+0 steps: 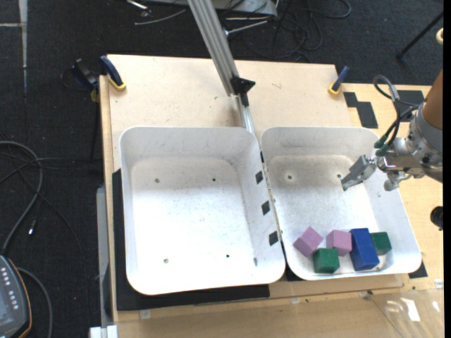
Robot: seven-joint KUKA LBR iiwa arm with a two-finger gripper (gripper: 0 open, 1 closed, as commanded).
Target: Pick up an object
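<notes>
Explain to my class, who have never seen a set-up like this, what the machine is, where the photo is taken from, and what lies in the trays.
One camera, fixed above the bench, looks down at a slant. The machine is a grey robot arm reaching in from the picture's right. Its two-fingered claw hangs over the right shallow white bin, with nothing between its fingers. In that bin's near corner sit five small blocks, clustered: two purple blocks, two green blocks and a taller blue block. Beside it lies the left shallow white bin. Both bins rest on a pale wooden board.
</notes>
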